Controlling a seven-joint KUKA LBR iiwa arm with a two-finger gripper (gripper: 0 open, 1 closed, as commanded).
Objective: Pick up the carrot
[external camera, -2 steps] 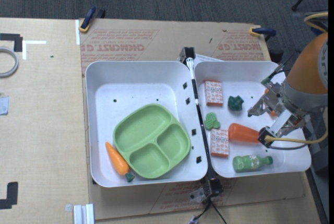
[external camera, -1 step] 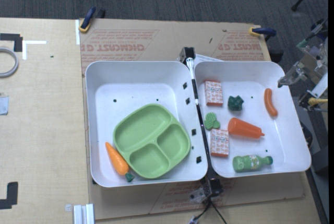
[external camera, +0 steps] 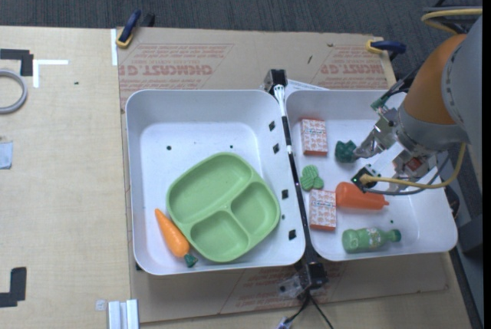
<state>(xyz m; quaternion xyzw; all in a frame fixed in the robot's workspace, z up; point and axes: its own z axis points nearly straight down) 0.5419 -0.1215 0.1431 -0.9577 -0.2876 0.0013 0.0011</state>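
The carrot, orange with a green top, lies in the left bin at its front left corner, right beside the green divided plate. My gripper hangs over the right bin, at its right middle, far from that carrot. It points down and left toward a dark green toy. An orange-red tapered toy lies just below the gripper, on the bin floor. I see nothing held in the gripper.
The right bin also holds two red-and-white boxes, a light green toy by the divider, and a green bottle at the front. Clamps sit where the bins meet.
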